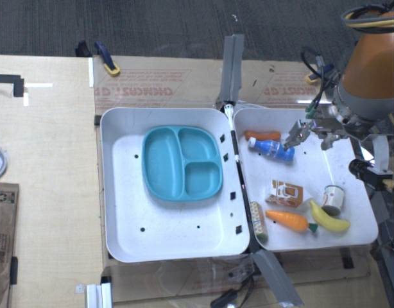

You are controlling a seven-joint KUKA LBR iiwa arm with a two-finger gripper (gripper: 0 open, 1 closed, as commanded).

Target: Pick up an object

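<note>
The right bin holds several objects. A blue bottle lies near the back left, with a reddish-orange sausage-shaped piece just behind it. Toward the front lie a small printed box, a carrot, a banana and a small can. My gripper hangs low over the back of this bin, right at the bottle's right end. Nothing is visibly held.
The left bin bears a teal divided plate. A corn-like piece lies along the right bin's left wall. The grey and orange arm fills the space above the bin's back right corner.
</note>
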